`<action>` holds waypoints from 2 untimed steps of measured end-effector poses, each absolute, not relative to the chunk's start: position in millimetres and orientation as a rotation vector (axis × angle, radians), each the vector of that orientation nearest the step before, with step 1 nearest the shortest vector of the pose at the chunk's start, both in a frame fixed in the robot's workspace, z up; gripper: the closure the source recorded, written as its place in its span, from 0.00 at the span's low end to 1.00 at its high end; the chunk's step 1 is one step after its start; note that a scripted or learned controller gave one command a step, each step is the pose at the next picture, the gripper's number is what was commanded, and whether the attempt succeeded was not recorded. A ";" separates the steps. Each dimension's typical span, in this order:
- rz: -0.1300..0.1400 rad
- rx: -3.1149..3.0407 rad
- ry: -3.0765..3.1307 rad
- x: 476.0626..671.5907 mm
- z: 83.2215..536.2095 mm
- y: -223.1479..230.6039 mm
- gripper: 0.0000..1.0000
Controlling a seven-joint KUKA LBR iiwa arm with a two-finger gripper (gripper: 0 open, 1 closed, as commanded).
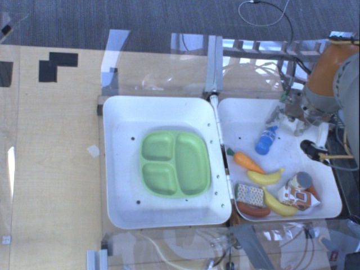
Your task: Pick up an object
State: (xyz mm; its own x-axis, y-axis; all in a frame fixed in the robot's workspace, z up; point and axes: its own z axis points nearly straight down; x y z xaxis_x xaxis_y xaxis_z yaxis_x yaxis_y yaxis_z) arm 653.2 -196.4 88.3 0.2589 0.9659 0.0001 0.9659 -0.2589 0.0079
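Wooden bench (50, 151), two white bins (225, 108). Gripper (292, 117) hovered, approach step; blue bottle (266, 140) just below-left. Jaw state: couldn't tell. Next, descend.

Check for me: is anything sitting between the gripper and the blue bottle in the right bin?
Nothing visible does. The gripper is at the right bin's far right corner, and the blue bottle lies just toward the camera and to its left on bare white floor. The carrot and bananas lie nearer the camera, beyond the bottle.
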 end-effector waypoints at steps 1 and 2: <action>0.014 2.478 1.912 655.9 101.4 -195.0 1.00; 0.008 2.773 1.467 631.4 200.8 -183.1 1.00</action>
